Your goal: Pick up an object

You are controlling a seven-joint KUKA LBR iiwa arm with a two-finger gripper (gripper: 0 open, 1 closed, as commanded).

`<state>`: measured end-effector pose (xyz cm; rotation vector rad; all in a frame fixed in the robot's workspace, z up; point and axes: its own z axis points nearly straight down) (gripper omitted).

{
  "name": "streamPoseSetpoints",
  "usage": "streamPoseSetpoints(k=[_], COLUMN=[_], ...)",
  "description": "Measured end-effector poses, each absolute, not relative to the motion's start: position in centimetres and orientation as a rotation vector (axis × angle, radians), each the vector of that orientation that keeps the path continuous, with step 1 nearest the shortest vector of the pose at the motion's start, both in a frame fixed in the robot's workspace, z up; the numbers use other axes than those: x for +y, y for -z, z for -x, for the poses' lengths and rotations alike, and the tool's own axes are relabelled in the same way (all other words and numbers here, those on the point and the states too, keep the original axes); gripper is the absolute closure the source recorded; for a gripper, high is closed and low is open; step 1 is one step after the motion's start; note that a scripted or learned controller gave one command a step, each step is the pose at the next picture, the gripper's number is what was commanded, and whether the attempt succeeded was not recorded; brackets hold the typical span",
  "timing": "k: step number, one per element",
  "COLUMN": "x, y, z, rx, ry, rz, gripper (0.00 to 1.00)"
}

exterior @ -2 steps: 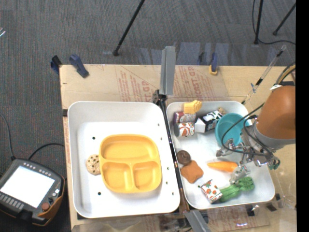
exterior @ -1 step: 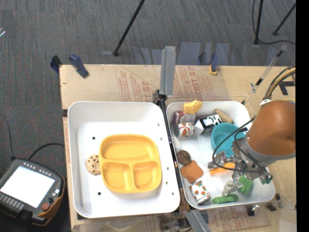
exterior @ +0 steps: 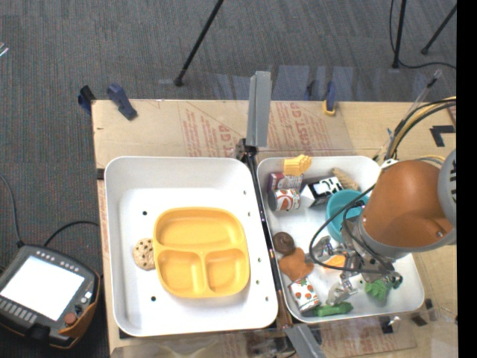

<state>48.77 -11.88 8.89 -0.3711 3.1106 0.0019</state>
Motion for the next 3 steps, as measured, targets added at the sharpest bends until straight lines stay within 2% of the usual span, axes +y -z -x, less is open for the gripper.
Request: streamPoseSetpoints(k=[1, 2, 3], x=[-19.3, -15.0, -17.8], y=[-8.7, -8.7, -8.7], z=[-53.0, -52.8, -54.6], rx=[3.075, 3.009, 3.004], ry=[-0.002, -0.007, -0.003], rz=[0.639, 0.903, 0.913], gripper=[0.00, 0.00, 0.00])
